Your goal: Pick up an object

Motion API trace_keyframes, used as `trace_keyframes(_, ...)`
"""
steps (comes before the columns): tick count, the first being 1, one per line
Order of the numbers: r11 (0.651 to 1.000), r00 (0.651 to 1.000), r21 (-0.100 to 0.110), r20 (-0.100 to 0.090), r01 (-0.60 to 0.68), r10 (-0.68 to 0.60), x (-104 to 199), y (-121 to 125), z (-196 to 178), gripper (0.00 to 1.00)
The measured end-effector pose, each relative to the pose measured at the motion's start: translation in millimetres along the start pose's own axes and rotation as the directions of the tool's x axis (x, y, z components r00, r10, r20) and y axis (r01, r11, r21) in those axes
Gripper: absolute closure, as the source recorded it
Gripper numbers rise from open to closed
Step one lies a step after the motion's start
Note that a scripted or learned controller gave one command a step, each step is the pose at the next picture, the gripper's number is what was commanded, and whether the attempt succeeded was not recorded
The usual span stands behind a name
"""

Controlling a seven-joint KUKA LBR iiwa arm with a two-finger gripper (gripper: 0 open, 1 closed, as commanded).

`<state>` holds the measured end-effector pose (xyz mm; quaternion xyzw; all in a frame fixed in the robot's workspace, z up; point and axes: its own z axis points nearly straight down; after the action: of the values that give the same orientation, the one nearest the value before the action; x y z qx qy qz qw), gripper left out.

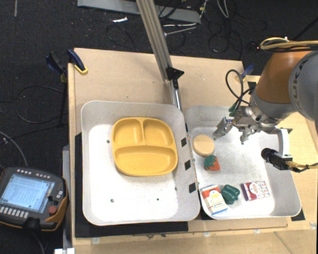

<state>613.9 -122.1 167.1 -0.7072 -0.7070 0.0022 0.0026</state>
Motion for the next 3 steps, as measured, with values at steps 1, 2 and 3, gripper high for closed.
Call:
trace_keyframes(1, 1.0, 1.0, -0.009, 0.001, -0.001, 0.001, 2, 3, 61, 0.0)
trace_keyframes(2, 1.0, 1.0, -0.014, 0.001, 0.0, 0.0, 2, 6, 66, 0.0)
trace_keyframes(3, 1.0, 1.0, -0.018, 0.002, 0.001, -0.001, 2, 7, 55, 1.0)
